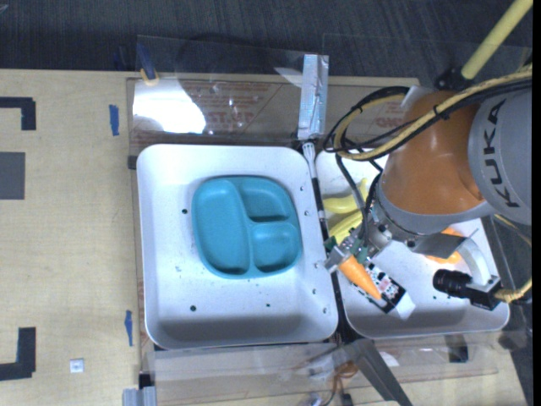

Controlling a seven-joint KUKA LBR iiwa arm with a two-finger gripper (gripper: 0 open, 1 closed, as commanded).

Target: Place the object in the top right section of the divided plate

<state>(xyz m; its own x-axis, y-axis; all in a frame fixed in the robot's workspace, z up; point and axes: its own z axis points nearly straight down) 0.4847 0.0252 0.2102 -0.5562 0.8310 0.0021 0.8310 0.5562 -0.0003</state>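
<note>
Orange object [358,272] in right bin [439,320], partly under arm [439,167].

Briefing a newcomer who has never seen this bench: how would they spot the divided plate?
Find the two white bins side by side; take the left bin. The divided plate lies in its middle: teal blue, rounded, with three sections, the sole coloured thing there.
</note>
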